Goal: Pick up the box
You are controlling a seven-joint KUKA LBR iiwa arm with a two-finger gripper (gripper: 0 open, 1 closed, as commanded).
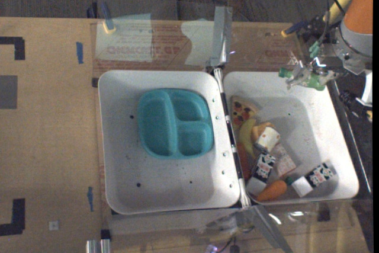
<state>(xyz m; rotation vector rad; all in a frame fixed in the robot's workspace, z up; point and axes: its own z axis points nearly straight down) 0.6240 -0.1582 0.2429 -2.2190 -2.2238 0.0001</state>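
Note:
Two small cow-patterned boxes lie in the right bin. One box stands near the bin's left wall, and the other box lies on its side in the near right corner. My gripper, with greenish fingers, hangs over the bin's far right rim, well apart from both boxes. Its fingers are spread open with nothing between them.
A pizza slice, a banana, a small white cup, a flat pinkish card and a carrot crowd the right bin's left and near side. A teal divided plate lies in the left bin.

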